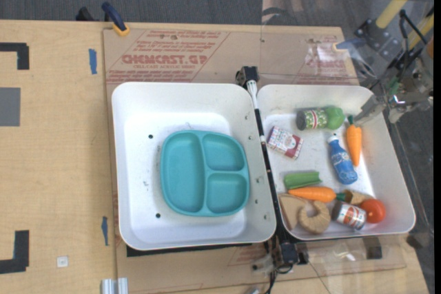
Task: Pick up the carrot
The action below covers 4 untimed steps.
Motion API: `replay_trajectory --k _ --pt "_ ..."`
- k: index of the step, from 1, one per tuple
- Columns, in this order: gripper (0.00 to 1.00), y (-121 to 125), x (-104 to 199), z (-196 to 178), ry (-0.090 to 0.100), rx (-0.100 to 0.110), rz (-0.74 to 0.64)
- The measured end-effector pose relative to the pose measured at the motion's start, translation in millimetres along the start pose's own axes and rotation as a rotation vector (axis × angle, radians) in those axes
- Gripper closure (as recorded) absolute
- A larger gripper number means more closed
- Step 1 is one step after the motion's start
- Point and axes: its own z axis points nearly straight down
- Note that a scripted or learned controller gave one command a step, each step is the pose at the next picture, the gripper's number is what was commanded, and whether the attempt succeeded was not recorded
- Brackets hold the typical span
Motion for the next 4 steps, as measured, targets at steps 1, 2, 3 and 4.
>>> replay_trajectory --k 1,2,3,4 --pt "0.00 18 5 133 0.010 0.009 0.017" --pt "1.00 28 0 106 -0.006 -0.024 0.018" --pt "0.00 27 0 107 -0.005 -0.021 0.018" --pt "0.00 21 26 126 -0.004 -0.020 0.066"
